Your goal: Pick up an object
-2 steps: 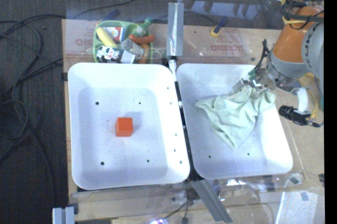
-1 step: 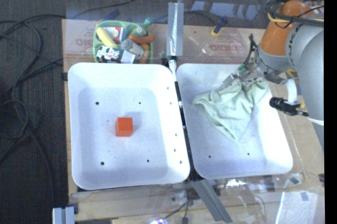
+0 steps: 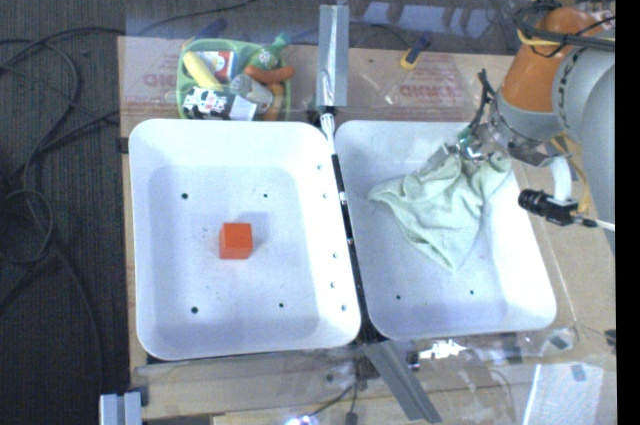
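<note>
A pale green cloth (image 3: 440, 203) lies crumpled in the right bin (image 3: 500, 303), its upper right corner drawn up in a peak. My gripper (image 3: 476, 149) is at that peak near the bin's far right side, fingers shut on the cloth's corner. The rest of the cloth trails down and left onto the bin floor. A small orange cube (image 3: 236, 240) sits alone in the middle of the left bin (image 3: 170, 163), far from the gripper.
A green basket of toy items (image 3: 235, 78) stands behind the left bin. A metal post (image 3: 332, 58) rises at the back between the bins. A black fitting (image 3: 545, 205) juts from the arm over the right bin's right rim. Cables lie on the floor at left.
</note>
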Controlling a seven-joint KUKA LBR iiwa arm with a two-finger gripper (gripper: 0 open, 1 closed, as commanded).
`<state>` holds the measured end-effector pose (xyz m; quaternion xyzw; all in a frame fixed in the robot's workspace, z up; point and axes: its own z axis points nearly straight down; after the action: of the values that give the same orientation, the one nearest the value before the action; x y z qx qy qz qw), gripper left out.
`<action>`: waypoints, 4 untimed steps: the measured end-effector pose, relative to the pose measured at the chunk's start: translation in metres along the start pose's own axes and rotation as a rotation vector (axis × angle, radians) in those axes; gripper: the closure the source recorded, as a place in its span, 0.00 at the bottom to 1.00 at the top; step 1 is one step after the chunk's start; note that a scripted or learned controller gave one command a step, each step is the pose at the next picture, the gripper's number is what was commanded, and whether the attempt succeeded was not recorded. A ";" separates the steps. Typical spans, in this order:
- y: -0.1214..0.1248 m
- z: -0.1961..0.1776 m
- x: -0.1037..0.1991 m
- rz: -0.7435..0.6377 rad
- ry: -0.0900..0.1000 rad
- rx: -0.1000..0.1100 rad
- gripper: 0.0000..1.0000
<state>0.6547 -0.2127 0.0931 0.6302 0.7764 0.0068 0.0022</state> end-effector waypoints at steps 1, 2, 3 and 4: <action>0.014 0.000 -0.003 0.026 0.014 0.021 0.00; 0.008 0.000 -0.002 -0.012 0.005 0.010 0.00; 0.015 0.000 -0.004 -0.039 0.011 0.028 0.00; 0.019 -0.011 -0.006 -0.041 -0.007 0.006 1.00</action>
<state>0.6746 -0.2144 0.1044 0.6140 0.7893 0.0022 0.0033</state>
